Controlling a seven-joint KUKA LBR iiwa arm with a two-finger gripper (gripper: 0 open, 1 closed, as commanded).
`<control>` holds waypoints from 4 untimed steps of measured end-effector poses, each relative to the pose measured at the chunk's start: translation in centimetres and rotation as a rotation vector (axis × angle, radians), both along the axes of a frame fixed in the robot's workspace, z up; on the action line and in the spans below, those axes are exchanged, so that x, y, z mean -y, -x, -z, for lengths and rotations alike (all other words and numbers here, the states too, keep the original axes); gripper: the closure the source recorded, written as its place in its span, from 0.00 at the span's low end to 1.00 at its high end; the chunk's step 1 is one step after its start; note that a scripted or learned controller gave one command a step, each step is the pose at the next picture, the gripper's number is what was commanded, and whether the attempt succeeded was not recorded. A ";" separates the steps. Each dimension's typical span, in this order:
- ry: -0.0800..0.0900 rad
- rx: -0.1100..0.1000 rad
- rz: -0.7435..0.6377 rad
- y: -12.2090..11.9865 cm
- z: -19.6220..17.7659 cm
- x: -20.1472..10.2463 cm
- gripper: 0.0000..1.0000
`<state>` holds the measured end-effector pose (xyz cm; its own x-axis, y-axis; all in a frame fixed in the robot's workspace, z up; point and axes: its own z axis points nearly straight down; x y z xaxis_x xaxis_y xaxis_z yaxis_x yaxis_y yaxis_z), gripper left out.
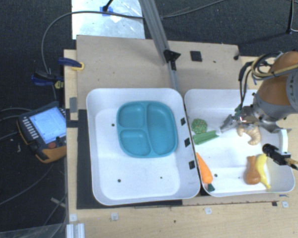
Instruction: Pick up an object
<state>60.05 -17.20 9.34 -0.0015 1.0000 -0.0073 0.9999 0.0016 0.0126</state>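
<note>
My fingers (234,121) hang low in the right bin (288,185); whether they are apart or together I cannot tell. A tan toy (250,133) lies just beside them, with broccoli (199,125), a carrot (204,167) and a banana (261,170) elsewhere in that bin. The tan toy looks light, stiff and smooth, probably slippery; take it across its narrow middle.
</note>
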 end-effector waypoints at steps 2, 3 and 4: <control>-0.006 -0.007 -0.004 -1.0 -5.9 0.0 1.00; -0.006 -0.007 -0.005 -1.1 -11.3 0.0 1.00; -0.009 -0.010 -0.009 0.1 -12.6 -5.6 1.00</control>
